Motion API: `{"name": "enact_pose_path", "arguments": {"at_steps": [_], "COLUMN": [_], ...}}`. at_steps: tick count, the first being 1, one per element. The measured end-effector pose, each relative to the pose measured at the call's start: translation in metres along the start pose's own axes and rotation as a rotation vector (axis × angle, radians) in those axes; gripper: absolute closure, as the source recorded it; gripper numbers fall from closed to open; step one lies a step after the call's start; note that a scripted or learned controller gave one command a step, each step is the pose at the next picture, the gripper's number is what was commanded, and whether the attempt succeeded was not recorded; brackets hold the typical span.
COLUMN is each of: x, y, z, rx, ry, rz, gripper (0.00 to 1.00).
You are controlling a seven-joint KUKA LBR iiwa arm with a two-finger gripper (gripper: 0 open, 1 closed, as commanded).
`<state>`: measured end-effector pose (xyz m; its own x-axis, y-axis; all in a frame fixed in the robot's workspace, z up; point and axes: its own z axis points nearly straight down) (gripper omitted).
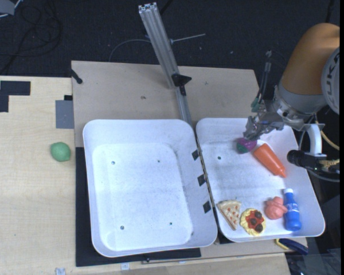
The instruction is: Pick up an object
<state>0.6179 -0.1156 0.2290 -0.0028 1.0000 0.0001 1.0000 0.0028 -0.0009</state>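
Two white bins sit on the bench [34, 171]; a green ball [61, 152] lies loose at far left. The left bin [97, 132] holds nothing to take. In the right bin [218, 129], the claw [255, 132] hangs touching or just over a purple object [245, 145] beside the carrot [269, 158]; whether it is spread or pinching, I cannot tell. Judging by this, nothing is lifted yet: the grasp and raise remain.

The grey arm [309, 90] reaches in from the right, its orange band uppermost. Its pincer [253, 132] points down and leftward, hanging low.
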Motion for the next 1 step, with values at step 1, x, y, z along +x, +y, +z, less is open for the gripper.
{"name": "enact_pose_path", "arguments": {"at_steps": [1], "x": [0.0555], "y": [-0.0032], "z": [0.009], "rx": [0.0], "ry": [0.001], "rz": [-0.001], "gripper": [1.0]}}
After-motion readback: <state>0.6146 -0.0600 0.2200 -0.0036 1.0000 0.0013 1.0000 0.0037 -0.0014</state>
